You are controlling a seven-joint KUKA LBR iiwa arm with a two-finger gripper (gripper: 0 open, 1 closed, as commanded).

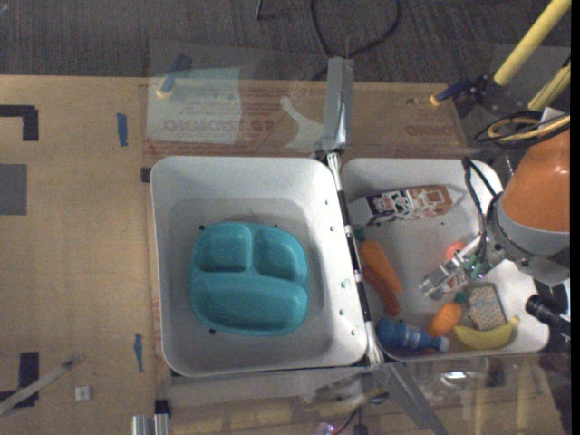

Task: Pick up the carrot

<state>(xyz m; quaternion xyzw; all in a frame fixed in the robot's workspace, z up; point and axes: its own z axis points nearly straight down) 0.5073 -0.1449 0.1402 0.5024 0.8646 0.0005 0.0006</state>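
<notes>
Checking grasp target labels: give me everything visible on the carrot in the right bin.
The carrot is a smooth, plain orange toy, plastic by its look, long and tapered, with a small green tip at its upper end. It lies flat on the floor of the right bin, near the left wall, slanting down toward the blue bottle. The hand is apart from it, to its right.

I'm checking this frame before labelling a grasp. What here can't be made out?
- Gripper: small and blurred in the camera view; finger state unreadable.
- Carrot: its upper tip sits against the bin wall, partly hidden.
- Small orange item: too small to identify.
- Blue bottle: partly hidden by the bin's near rim.
</notes>
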